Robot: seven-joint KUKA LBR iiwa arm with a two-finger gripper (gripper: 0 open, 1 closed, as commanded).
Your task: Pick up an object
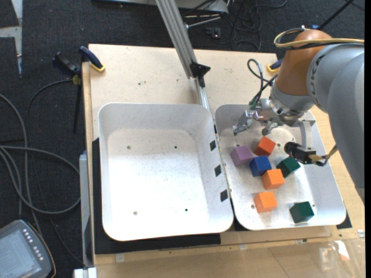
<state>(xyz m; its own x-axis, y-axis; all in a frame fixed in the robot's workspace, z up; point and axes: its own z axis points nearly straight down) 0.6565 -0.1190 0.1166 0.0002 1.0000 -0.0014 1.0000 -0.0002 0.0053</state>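
Several small cubes lie in the right bin (pixel 324 190): a purple cube (pixel 242 154), a red-orange cube (pixel 266 146), a blue cube (pixel 260 165), a dark green cube (pixel 288 166), two orange cubes (pixel 273 178) (pixel 265 201) and a green cube (pixel 301 211) near the front. My gripper (pixel 246 122) hangs over the bin's back left part, just behind the purple and red-orange cubes. Nothing is seen held in it. The wrist hides part of the bin's back.
The left bin (pixel 116 155) sits beside the right one, their rims meeting at the middle. A slanted metal rail (pixel 177 30) runs from the top down to the bins' shared back corner. Clamps (pixel 87 57) sit at the bench's back left.
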